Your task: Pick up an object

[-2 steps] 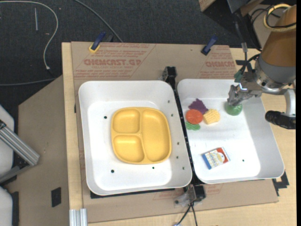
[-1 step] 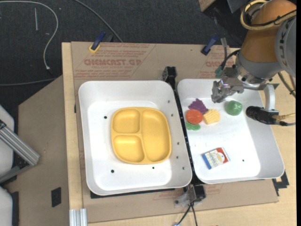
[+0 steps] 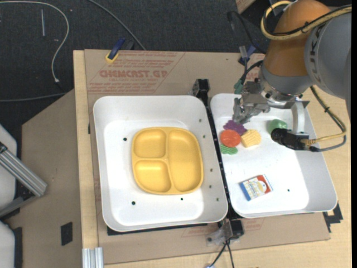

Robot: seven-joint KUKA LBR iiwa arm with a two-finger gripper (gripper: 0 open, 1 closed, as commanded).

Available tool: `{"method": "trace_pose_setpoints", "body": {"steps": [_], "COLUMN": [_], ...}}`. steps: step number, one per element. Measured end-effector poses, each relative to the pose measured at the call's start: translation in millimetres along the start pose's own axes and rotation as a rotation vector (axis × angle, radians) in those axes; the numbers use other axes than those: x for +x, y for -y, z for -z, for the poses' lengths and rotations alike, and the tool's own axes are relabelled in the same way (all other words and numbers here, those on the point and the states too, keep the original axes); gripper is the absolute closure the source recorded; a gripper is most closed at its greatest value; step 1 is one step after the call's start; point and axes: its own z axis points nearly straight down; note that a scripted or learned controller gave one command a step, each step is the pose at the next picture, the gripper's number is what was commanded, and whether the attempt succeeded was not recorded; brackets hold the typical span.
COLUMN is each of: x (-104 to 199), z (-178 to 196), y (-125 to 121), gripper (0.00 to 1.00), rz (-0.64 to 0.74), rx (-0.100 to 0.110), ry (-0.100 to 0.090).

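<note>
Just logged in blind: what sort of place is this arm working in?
Probably a lab test bench, not a kitchen: two white bins sit on cardboard over dark carpet with loose cables, and the food near the gripper looks like toys.

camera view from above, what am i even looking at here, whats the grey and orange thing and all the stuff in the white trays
The grey and orange thing is a robot arm, reaching in from the right. One fixed camera looks down at a slant on a bench with two shallow white bins. The left bin holds a yellow divided plate. The right bin holds small toy foods: something purple, a red and green piece, a yellow piece, a green one, plus a small blue and red box. The arm's gripper hangs just above the purple toy. I can't see anything held.
</note>
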Motion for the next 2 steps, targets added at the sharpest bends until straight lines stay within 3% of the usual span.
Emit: {"method": "trace_pose_setpoints", "body": {"steps": [2], "x": [105.6], "z": [-10.7], "y": [-10.0], "gripper": [1.0], "rz": [0.0], "rx": [-0.003], "ry": [0.001]}}
